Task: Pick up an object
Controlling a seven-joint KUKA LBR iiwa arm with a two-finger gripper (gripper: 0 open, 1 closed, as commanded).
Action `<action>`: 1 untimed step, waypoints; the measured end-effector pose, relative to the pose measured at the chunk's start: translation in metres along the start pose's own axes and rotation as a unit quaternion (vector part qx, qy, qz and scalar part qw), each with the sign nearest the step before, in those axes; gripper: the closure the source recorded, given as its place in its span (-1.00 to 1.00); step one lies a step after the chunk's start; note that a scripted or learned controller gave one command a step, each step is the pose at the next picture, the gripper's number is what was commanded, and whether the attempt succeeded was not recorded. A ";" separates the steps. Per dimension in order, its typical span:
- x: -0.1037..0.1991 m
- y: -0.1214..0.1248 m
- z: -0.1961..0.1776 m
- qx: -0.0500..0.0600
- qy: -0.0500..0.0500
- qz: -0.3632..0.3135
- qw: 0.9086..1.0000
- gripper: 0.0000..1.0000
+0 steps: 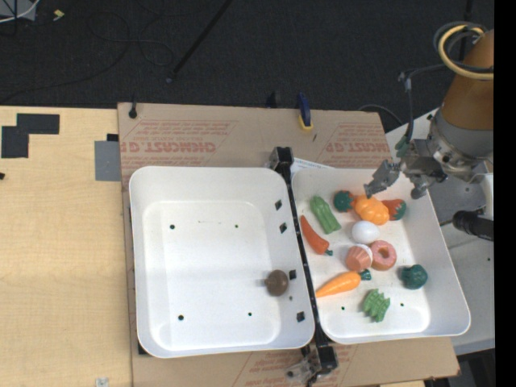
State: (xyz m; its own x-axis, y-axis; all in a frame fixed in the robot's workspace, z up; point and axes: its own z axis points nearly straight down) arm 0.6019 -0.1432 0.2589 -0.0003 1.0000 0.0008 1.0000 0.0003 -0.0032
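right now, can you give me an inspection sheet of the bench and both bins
surface: cardboard sheet on a wooden bench, bearing a left bin and a right bin side by side
job's things: right bin holds a carrot, a red pepper, a green pod, an orange pepper, a white egg, two pink slices and leafy green pieces; left bin holds one brown ball
clutter: blue clip at the cardboard's far edge
end effector: above the right bin's far edge, open, holding nothing
cables: dark cables on the floor behind the bench
surroundings: dark carpet
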 end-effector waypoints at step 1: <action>0.000 0.000 -0.010 0.001 0.000 -0.001 1.000 1.00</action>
State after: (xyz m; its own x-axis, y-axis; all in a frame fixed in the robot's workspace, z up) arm 0.6019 -0.1437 0.2686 -0.0016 1.0000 0.0013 1.0000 0.0016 -0.0045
